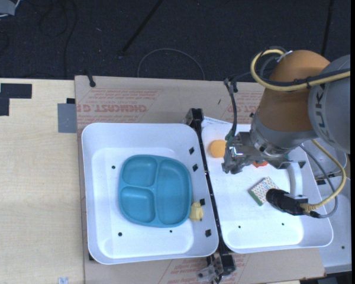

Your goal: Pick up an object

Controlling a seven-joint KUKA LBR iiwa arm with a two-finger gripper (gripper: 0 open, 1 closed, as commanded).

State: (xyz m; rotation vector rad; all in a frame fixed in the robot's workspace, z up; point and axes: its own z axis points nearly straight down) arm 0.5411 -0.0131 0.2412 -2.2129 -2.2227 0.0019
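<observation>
My gripper (232,163) hangs over the upper left part of the right bin (319,241), just right of the divider between the bins. An orange ball (216,148) lies in that bin's upper left corner, close beside the gripper on its left and apart from it. A small flat green-and-white patterned piece (260,189) lies in the middle of the right bin, below and to the right of the gripper. In the left bin (100,241) sits a blue divided plate (154,189), with a small yellow object (196,211) at its lower right edge.
The grey arm with its orange band (296,93) reaches in over the right bin's upper right part and hides the bin floor there. Black clips (195,118) sit along the ridge between the bins. A cardboard sheet (136,102) lies under both bins.
</observation>
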